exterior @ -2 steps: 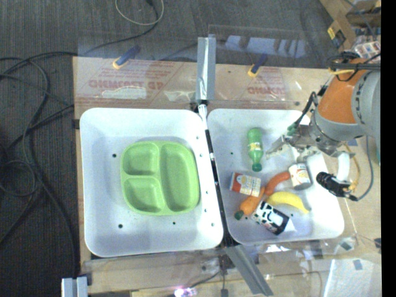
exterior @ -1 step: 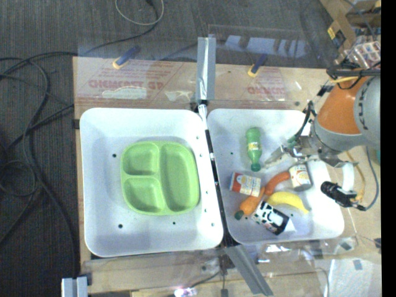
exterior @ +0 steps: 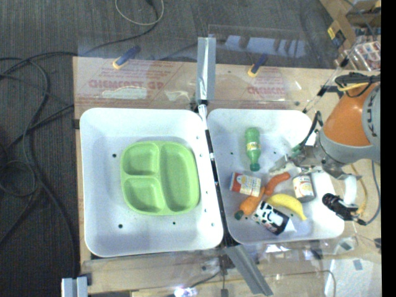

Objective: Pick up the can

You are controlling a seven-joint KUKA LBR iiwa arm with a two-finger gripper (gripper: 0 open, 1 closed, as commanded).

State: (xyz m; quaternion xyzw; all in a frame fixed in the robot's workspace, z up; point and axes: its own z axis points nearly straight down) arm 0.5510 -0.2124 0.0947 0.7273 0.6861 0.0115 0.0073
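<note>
Starting on the left, the left bin [exterior: 99, 228] has a green divided tray [exterior: 161, 177] sitting in the middle of it, nothing to do with the job. Moving across to the right bin [exterior: 281, 121], there's a whole pile: a green bottle [exterior: 252, 147] upright-ish toward the 12 o'clock side, a small orange and white carton [exterior: 246, 183], a carrot [exterior: 250, 205], a black and white carton [exterior: 271, 218], a banana [exterior: 288, 204] and a reddish sausage thing [exterior: 278, 180].

The can [exterior: 302, 187] is the small one with the white and red label, at roughly 4 o'clock in that bin, just beside the banana and the sausage. It looks like it's standing nearly upright, so the long axis points up at the camera, though that's a guess.

The gripper [exterior: 301, 159] is near it, with the can lying at about 6 o'clock from it. Can't tell whether it's wide or narrow, too blurry. The arm [exterior: 349, 125] reaches in from 3 o'clock, wrist angled down. Next move probably needs a short shift toward 6 o'clock before descending.
</note>
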